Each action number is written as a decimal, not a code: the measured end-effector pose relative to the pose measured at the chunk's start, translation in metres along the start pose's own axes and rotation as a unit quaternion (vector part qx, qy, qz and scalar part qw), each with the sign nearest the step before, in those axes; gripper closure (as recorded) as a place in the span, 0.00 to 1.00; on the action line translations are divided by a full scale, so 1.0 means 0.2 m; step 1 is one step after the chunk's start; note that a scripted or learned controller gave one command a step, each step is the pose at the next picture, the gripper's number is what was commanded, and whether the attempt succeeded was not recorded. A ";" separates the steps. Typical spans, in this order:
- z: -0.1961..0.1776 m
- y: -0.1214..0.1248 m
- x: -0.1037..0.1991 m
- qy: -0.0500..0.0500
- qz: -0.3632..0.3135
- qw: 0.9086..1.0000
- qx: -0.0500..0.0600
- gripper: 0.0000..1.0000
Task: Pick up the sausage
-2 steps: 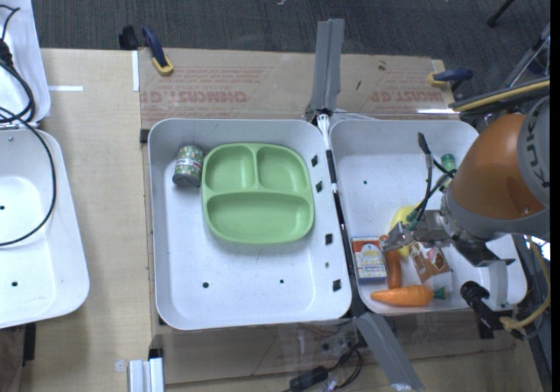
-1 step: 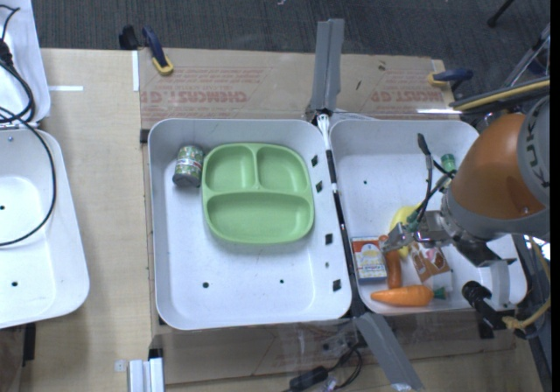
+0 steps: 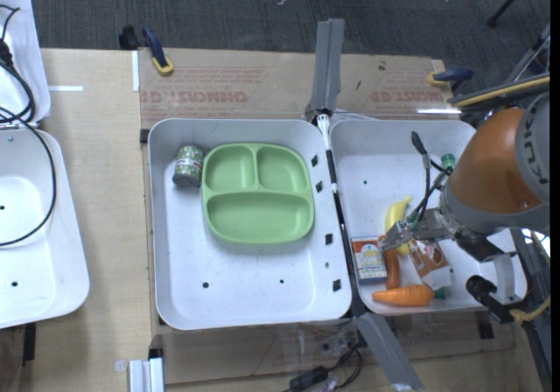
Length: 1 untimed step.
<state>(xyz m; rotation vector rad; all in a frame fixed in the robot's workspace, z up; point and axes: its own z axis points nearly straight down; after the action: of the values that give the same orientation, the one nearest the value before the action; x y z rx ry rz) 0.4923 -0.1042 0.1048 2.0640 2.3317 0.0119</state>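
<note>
A: In the right bin (image 3: 350,163), where is the gripper (image 3: 404,235)?

B: Low in the bin's near half, hanging off the grey arm (image 3: 499,171) with the orange band. Whether it is open or closed, I cannot tell; it is too small and cluttered there.

A: And the sausage (image 3: 392,271)?

B: Just below the gripper, a reddish-brown stick lying nearly upright in the view, close to it, though I cannot tell whether they touch. A small box (image 3: 368,261) lies just beside the sausage on its left, against the bin's left wall.

A: What else crowds the gripper?

B: A banana (image 3: 398,213) just above it, a packet (image 3: 427,256) just to its right, and a carrot (image 3: 403,296) below, lying along the bin's near edge. The far half of the bin, above the gripper, is bare white floor.

A: Room to its left?

B: The divider between the bins stands near. Beyond it the left bin (image 3: 236,294) holds a green divided plate (image 3: 258,193) and a small can (image 3: 187,165) at the plate's upper left; its near half is open floor.

A: Counts?

B: Two bins, one sausage, one carrot, one banana, one box, one packet, one plate, one can.
</note>
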 end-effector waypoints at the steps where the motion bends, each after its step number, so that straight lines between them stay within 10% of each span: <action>1: 0.00 0.03 0.00 0.002 0.010 1.000 0.001 0.00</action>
<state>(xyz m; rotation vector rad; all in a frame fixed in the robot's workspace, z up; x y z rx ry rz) 0.4976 -0.1040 0.1048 2.0901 2.3128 0.0142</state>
